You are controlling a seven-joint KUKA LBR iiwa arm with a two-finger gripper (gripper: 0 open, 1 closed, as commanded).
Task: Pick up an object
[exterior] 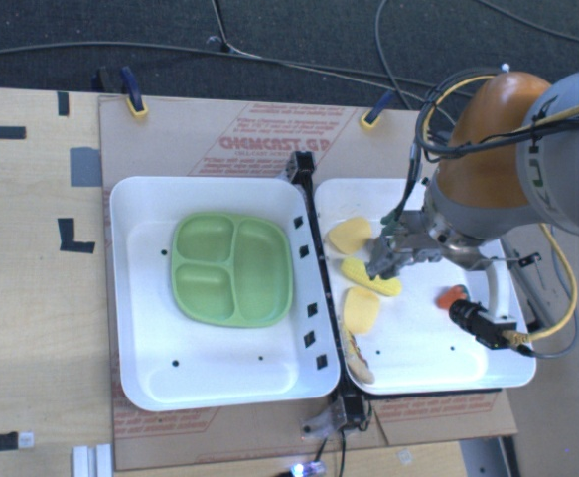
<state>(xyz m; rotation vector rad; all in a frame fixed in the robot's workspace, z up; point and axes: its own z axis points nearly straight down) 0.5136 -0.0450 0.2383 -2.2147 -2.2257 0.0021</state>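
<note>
Pincer (381, 263): hanging low over the yellow piece (370, 274) in the right bin (488, 361); grip state, can't tell.
Left bin (135, 296): holding a green plate (233, 269).

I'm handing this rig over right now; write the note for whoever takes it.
Gripper: down in the right bin, over the yellow piece near the divider. Whether it grips anything cannot be told.
Right bin also holds a pale yellow piece above it, another below, a brownish piece at the front edge and a small orange item.
Left bin holds a green divided plate.
Done: arm is at an object.
Left: confirm a grasp and lift.
</note>
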